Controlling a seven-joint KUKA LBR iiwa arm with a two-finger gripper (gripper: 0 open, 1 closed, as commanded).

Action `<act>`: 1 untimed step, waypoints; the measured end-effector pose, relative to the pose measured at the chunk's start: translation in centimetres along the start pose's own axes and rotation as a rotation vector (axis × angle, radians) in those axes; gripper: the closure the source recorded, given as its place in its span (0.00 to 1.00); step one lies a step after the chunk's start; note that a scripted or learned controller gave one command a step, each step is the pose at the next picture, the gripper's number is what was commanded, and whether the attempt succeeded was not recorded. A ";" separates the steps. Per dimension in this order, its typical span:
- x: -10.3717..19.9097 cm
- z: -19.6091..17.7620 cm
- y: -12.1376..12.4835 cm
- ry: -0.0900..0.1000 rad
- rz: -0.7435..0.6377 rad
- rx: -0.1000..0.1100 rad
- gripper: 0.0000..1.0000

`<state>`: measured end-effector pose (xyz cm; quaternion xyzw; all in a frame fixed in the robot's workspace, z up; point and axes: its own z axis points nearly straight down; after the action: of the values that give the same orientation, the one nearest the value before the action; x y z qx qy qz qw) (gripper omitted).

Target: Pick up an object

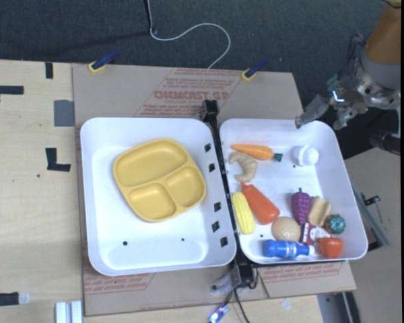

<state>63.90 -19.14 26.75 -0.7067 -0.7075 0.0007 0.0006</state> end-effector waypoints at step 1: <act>3.5 17.1 -2.5 0.006 -0.001 0.017 0.00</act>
<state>61.37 -15.64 9.65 -0.7065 -0.7077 0.0047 0.0087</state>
